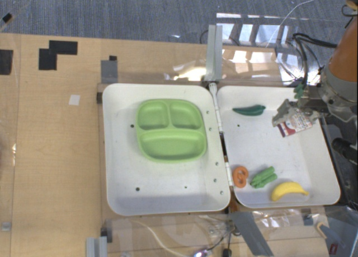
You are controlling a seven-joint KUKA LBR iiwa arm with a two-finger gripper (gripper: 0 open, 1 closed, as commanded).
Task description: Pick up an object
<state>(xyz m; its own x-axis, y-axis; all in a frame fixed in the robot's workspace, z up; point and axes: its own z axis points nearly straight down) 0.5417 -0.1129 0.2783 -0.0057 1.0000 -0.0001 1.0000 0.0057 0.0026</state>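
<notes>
Grey gripper (291, 117) sits over the right bin (330, 163), right of the green pepper (249, 110); we can't tell its grip state.

Place: robotics lab | bench (50, 138) with white bins (120, 194) (loose cabling (305, 54))

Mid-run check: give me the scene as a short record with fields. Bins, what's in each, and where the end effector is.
left bin: holds a green divided plate
right bin: dark green pepper near the far edge; orange slice, green vegetable and yellow banana near the front edge
arm: enters from the view's right, over the right bin's far right corner
end effector: above the right bin, apart from all four items
end effector state: cannot tell
</notes>
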